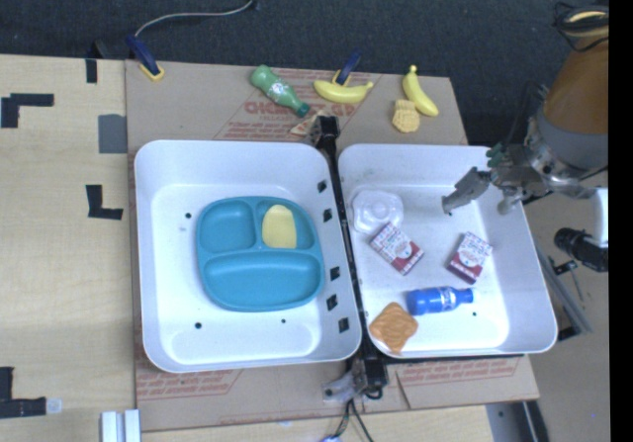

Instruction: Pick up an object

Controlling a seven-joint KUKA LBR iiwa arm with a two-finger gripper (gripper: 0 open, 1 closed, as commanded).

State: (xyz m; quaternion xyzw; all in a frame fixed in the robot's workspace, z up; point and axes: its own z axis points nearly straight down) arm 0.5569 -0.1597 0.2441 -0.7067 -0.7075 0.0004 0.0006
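The left bin (pixel 158 232), a shallow white tub with rounded corners and smooth glossy walls, carries a blue divided plate (pixel 259 254) of matte plastic with three compartments. In the plate's upper right compartment lies a pale yellow oval piece (pixel 280 227), smooth and rounded.

Behind the bins, on the brown cardboard sheet (pixel 198 99) that covers the bench, a green bottle (pixel 278 90) lies on its side near the sheet's far edge. Next come a curved yellow banana (pixel 342 90), a small yellow ridged block (pixel 405 118) and a second banana (pixel 419 94), all with a plastic-looking sheen.

The right bin (pixel 524 316), of the same white make, touches the left one along a black clipped seam. Near its far left corner sits a clear, round, crinkled cup (pixel 377 209). Just in front of it lies a small red and white carton (pixel 397 247), boxy and tilted. A round orange cookie-shaped piece (pixel 394 326), rough in texture, rests at the near left corner. Beside it lies a blue bottle (pixel 439 300) with a white cap, on its side. A second red and white carton (pixel 469 257) lies toward the right wall.

The gripper (pixel 473 189) hangs over the right bin's far right corner, its dark metal fingers spread apart with nothing between them, apart from the cartons below.
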